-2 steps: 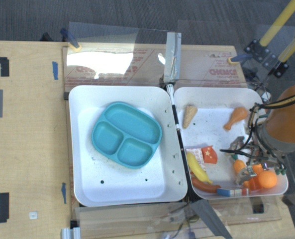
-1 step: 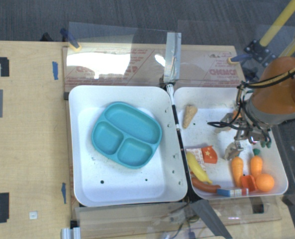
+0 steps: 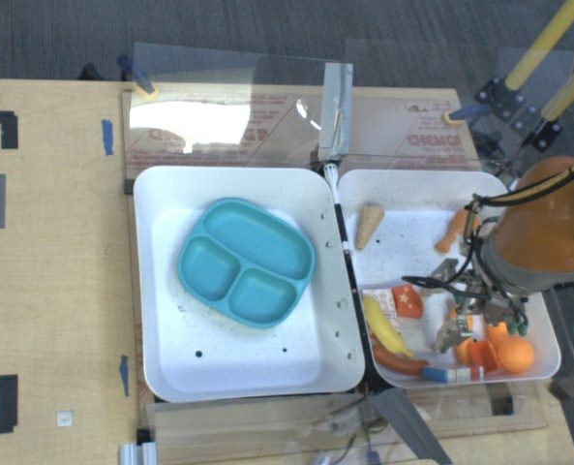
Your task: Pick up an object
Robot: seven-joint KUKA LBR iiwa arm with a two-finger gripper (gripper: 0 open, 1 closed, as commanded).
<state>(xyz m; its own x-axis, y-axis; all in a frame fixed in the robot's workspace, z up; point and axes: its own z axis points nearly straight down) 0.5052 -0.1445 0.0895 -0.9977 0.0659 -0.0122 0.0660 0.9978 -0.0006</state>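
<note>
Pincer (image 3: 453, 335) low in right bin (image 3: 417, 197), among crowded toys – cannot tell if it is clamped on anything. Banana (image 3: 383, 325), sausage (image 3: 399, 360), orange (image 3: 515, 355) and red box (image 3: 407, 301) near it, none lifted. Left bin (image 3: 161, 260) has blue tray (image 3: 246, 262). Risk: crowding – tips may push neighbours, grasp slips, comes up empty.

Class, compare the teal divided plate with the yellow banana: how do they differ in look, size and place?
The teal divided plate is much larger than the yellow banana. The plate is broad, flat and split into three compartments; the banana is a slim curved piece. The plate lies alone in the left bin; the banana lies in the right bin among other small items, near the gripper. Both rest on a white bin floor.
</note>
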